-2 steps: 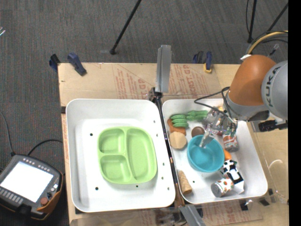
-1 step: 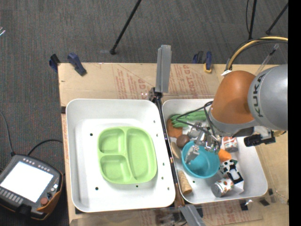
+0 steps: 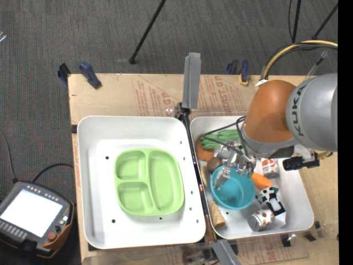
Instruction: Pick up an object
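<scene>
Gripper (image 3: 234,162): hung over the teal bowl's (image 3: 234,191) 12 o'clock rim; finger spacing could not be told.
Green tray (image 3: 149,181): lay in left bin (image 3: 94,148).

Even overhead light — soft shadows, slight blur.

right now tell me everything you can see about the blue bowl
The blue bowl is round, plain teal, apparently plastic, and sits upright and slightly tilted in the right bin. The gripper hangs over its upper rim. A carrot touches its right edge, and a can lies just below it.
</scene>
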`<state>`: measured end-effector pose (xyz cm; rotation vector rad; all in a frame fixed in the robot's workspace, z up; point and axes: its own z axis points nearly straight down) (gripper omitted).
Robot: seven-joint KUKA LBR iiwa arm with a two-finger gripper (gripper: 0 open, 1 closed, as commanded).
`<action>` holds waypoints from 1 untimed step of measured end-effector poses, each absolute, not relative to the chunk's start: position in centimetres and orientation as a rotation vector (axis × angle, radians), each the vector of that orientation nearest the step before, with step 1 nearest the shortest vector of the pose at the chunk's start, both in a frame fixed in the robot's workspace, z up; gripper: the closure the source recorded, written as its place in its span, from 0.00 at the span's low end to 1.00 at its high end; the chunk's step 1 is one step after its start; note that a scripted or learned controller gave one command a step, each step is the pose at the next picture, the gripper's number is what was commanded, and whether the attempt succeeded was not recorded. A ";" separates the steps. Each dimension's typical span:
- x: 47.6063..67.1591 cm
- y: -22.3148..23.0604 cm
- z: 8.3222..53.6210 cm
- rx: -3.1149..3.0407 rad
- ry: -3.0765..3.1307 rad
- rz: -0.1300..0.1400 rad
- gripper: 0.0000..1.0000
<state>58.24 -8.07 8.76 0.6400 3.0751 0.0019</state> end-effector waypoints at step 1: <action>60.1 -8.7 8.8 0.578 3.088 0.001 0.00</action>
